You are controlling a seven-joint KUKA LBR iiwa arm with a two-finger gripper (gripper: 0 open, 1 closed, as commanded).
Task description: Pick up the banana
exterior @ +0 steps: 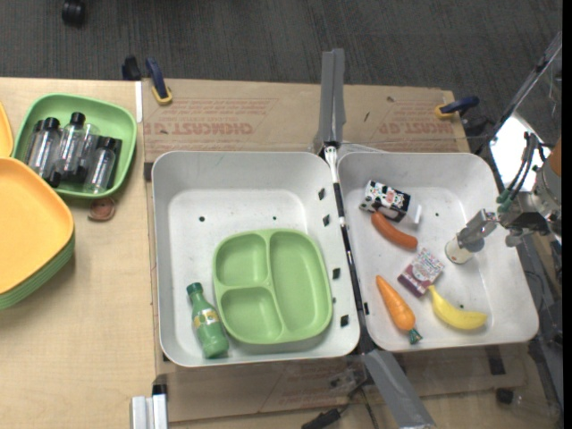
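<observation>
The yellow banana point(458, 312) lies in the right bin point(500, 333), near its front right corner, curved with one end pointing up towards a purple packet point(420, 272). My gripper point(463, 247) reaches in from the right and hangs over the bin's right half. It is above and slightly behind the banana, apart from it, with nothing visibly held.
The right bin also holds an orange carrot point(395, 302), a red sausage point(394, 231) and a black-and-white carton point(386, 199). In the left bin point(179, 195) are a green divided plate point(271, 286) and a green bottle point(206, 322). A green tray of bottles point(76, 146) and orange plates point(27, 231) sit far left.
</observation>
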